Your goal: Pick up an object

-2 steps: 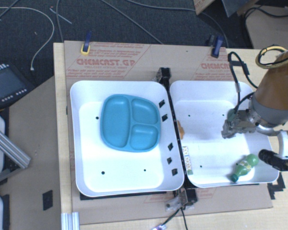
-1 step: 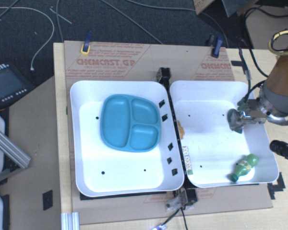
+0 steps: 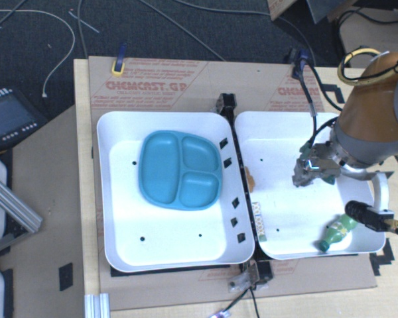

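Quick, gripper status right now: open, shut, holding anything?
Gripper: over the right bin, cannot be told; nothing seen in its grasp. The green bottle lies apart, near the bin's front corner.

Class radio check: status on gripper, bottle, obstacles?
Gripper over right bin, holding nothing seen. Green bottle lying at near-right corner. Blue plate in left bin.

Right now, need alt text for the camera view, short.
A grey arm reaches in from the right, its gripper over the right bin, holding nothing visible. A green bottle lies at that bin's near right corner. A blue divided plate sits in the left bin.
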